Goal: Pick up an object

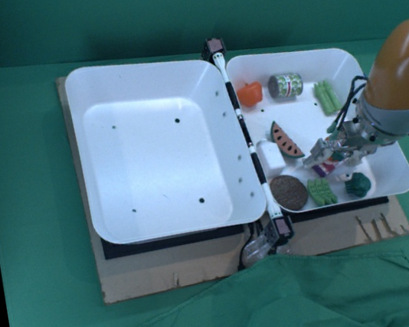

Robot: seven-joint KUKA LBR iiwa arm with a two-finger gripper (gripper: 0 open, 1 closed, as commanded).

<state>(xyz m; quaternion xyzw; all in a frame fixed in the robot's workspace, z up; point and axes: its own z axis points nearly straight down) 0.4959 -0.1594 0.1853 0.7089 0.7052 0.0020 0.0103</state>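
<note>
Pincer (pixel 326 155) seen low in right bin (pixel 394 180), near front edge; open or closed can't be told, tbh. Watermelon slice (pixel 286 140) found just beside it, mid-bin. Brown disc (pixel 289 192) parked at front left corner, green can (pixel 285 85) by back edge.

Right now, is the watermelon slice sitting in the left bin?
No, the watermelon slice lies in the right bin, just past the divider, alongside the can and the other toy food.
</note>
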